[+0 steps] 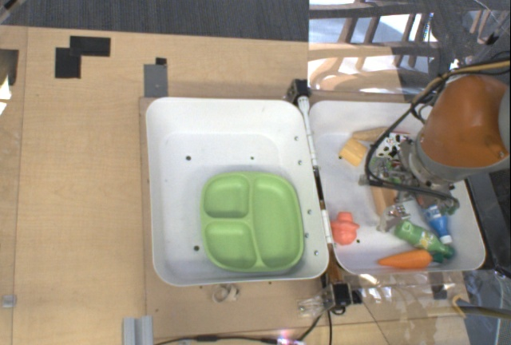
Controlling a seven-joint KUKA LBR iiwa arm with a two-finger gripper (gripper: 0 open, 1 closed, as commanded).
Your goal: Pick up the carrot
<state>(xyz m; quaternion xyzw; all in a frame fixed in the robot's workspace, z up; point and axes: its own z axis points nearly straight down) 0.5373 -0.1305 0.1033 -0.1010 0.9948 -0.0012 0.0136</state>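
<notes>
The orange carrot [406, 259] lies along the front edge of the right bin [327, 176], its tip pointing left. My gripper [397, 213] hangs over the middle of that bin, a short way behind and slightly left of the carrot and apart from it. The arm's orange band [467, 124] hides the bin's right rear part.
A green bottle [423, 238] and a blue item [437, 222] lie just behind the carrot. A salmon-red toy [344, 228] sits at the bin's left, with a yellow piece [353, 150] and a tan piece [383, 198] further back. The left bin [172, 136] holds a green divided plate [252, 220].
</notes>
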